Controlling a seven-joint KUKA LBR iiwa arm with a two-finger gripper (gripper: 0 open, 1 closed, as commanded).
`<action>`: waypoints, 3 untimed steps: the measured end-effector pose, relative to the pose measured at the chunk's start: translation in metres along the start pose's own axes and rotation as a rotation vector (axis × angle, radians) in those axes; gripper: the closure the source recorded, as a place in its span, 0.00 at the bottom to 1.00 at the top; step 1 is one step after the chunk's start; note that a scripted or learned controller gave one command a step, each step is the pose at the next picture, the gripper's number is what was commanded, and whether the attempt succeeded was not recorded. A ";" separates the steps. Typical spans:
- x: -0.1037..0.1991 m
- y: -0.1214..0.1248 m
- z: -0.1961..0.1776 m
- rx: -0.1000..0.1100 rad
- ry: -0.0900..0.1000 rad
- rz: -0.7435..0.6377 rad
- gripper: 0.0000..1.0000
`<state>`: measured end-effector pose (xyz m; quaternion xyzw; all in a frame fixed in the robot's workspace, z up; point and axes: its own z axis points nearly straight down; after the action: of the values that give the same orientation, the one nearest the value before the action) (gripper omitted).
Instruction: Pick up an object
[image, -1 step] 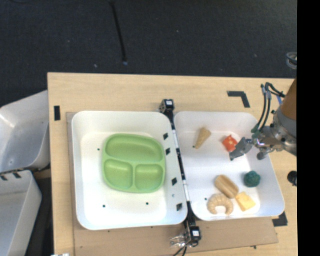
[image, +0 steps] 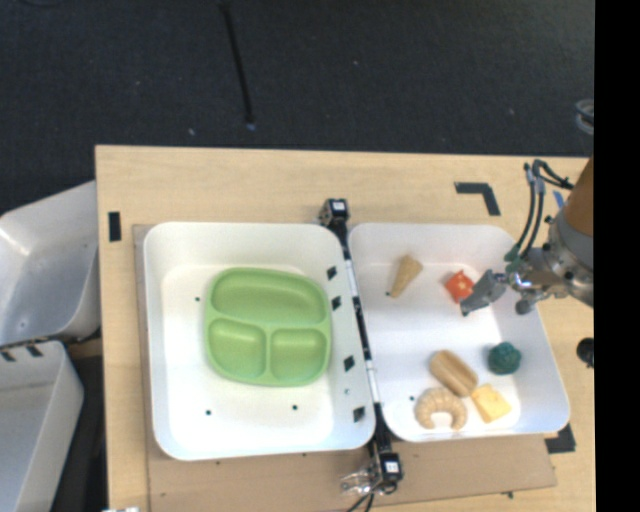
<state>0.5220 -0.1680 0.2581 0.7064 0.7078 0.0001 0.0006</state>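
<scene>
Two shallow white bins sit side by side on the wooden bench (image: 250, 185). The left bin (image: 175, 420) holds one thing, a pale green plate (image: 268, 325) with three compartments, one long section at the far side and two smaller ones at the near side. The right bin (image: 540, 400) holds six small things: one tan cone (image: 404, 275) lying tilted near the far left part, one small red block (image: 459, 286) near the middle of the far side, one dark green ball (image: 504, 357) toward the right wall, one brown bread roll (image: 454, 372) lying slantwise, one pale croissant (image: 441, 409) curved just in front of the roll and touching it, and one yellow cheese cube (image: 490, 403) just beside the croissant on its right. The arm reaches in from the right, and the gripper (image: 482, 294) hangs over the far right part of that bin, its dark grey finger (image: 478, 296) pointing left and down, just beside the red block. The block looks bright red-orange with a paler top face, small and chunky. How wide the gripper stands cannot be told from this angle, and nothing can be seen caught in it.
</scene>
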 end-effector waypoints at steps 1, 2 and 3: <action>-0.001 -0.010 0.052 0.004 0.000 0.002 0.00; 0.000 -0.001 0.109 0.004 0.000 0.003 0.00; 0.000 -0.002 0.160 0.004 0.000 0.003 0.00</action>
<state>0.5202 -0.1685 0.0981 0.7076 0.7066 -0.0012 -0.0006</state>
